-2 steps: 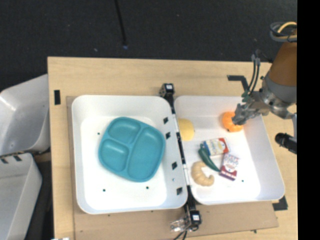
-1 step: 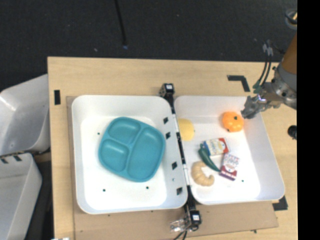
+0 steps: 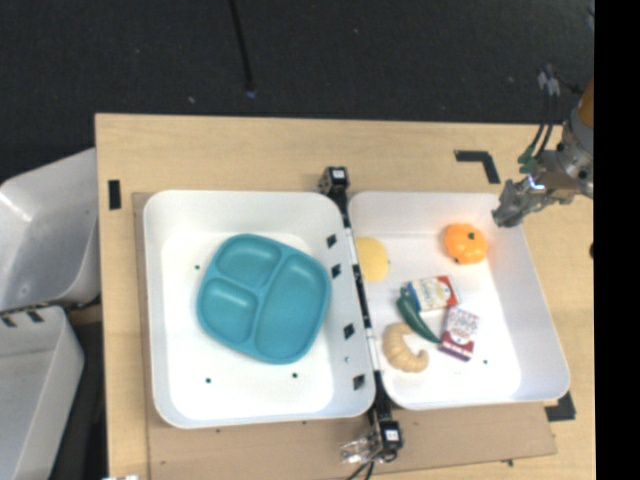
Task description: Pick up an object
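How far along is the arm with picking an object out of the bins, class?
Done: nothing lifted yet; the orange fruit, yellow piece, croissant and small cartons all lie in the right bin. In hand: the pincer hovers at that bin's upper right corner, nearest the orange fruit. Left: descend, grasp one item, lift.

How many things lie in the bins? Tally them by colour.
Teal: 1, the divided plate
Orange: 1, the round fruit
Yellow: 1, the pale lump
Tan: 1, the croissant
Green: 1, the pod
Printed: 2, cartons
Total: 7
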You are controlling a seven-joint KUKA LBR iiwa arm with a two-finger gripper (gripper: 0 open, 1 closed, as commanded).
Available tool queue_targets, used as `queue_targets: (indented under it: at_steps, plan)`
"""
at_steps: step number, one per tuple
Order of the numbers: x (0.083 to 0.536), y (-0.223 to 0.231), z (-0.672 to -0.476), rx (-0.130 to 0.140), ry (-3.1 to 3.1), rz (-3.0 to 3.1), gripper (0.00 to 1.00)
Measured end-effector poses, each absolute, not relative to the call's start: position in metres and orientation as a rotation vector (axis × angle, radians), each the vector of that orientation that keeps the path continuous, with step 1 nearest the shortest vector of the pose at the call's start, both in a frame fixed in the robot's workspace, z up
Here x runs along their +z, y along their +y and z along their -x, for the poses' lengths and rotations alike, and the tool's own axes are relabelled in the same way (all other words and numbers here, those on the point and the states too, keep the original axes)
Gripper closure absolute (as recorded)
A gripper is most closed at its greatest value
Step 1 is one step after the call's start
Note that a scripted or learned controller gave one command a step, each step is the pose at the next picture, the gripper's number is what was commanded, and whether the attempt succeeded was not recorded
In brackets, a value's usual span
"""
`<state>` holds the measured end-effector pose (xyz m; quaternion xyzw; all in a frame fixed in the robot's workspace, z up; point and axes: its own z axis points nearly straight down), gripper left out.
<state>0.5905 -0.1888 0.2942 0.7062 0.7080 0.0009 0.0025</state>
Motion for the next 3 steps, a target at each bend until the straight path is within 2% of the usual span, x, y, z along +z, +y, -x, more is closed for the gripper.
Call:
queue_targets:
  at_steps: [3]
  plan:
    - [0.286,-0.025,-0.548,0.002,2.231,-2.214,1.0]
